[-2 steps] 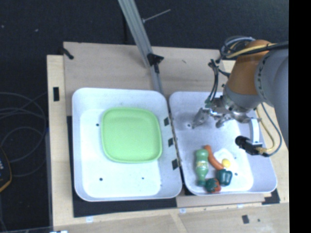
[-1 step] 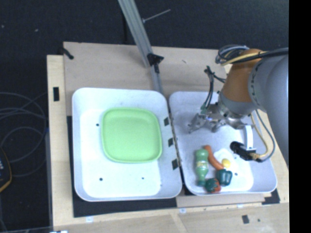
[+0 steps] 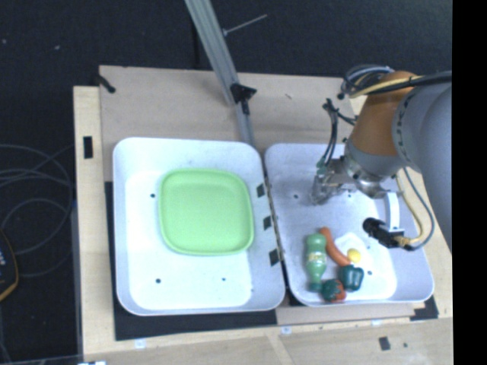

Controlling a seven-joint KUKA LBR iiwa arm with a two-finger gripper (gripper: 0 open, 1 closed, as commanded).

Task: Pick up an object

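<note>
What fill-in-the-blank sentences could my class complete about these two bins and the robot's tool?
1. The green plate lies in the ____ bin of the camera view.
2. The green bottle lies in the right bin, beside a carrot coloured ____.
3. The tool is above the ____ bin.
4. The band above the arm's wrist is ____.

Missing words: left; orange; right; orange

arm [image 3: 411, 128] cut off at right edge, pincer [image 3: 323, 190] fingers too small to tell, toy pile [image 3: 335, 268] overlapping, shapes unclear
</note>
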